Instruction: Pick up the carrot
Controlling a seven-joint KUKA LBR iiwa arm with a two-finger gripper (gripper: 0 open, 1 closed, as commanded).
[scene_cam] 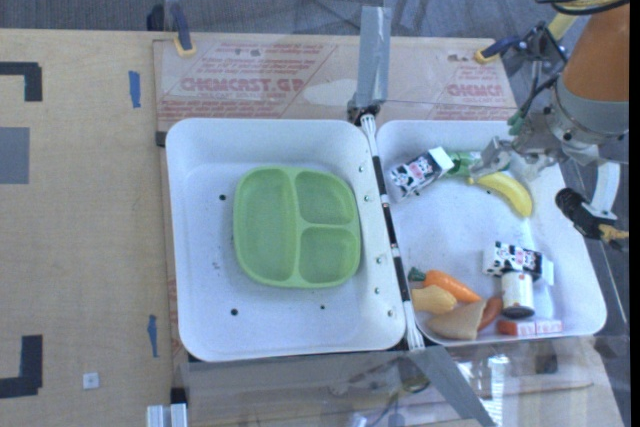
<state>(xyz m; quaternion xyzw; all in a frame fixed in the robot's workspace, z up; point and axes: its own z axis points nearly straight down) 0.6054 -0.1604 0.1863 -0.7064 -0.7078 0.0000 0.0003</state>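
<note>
The carrot is seen lying near the right bin's near-left corner, among other toy foods. The end effector is poised at the bin's far side, just beside a banana; whether it is released or clenched cannot be told. A green divided plate is set in the left bin.

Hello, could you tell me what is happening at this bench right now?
A KUKA arm reaches in over the right bin, its gripper near the far edge by the banana. The carrot it should pick up lies untouched at the near-left corner. A green divided plate sits in the left bin.
</note>
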